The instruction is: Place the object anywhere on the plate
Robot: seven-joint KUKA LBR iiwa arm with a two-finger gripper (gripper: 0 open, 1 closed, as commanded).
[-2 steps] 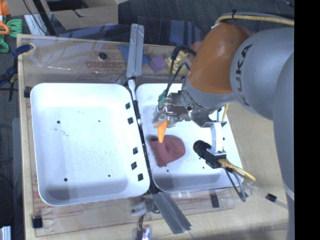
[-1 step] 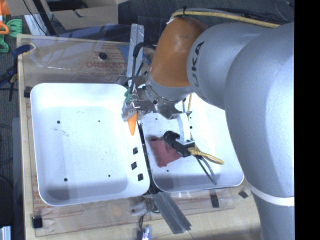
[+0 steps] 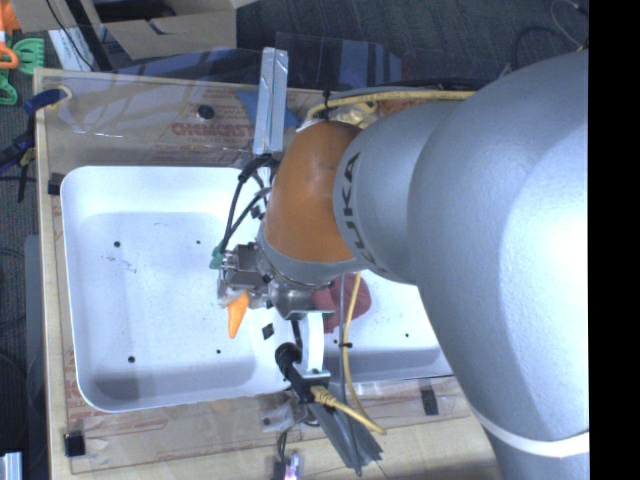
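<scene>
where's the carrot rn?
Camera view: the orange carrot sits just under the gripper, near the left bin's right side, left of the reddish plate.

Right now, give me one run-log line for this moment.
arm: over left bin | carrot: at gripper, grasp unclear | plate: mostly hidden under arm | placed: not yet

You are looking down from one fixed camera above the bench (image 3: 150, 128), facing it at a slant. It is sitting close enough that the grey arm (image 3: 480, 218), reaching in from your right, is covering much of the view; the left white bin (image 3: 130, 268) is lying open below you.
</scene>
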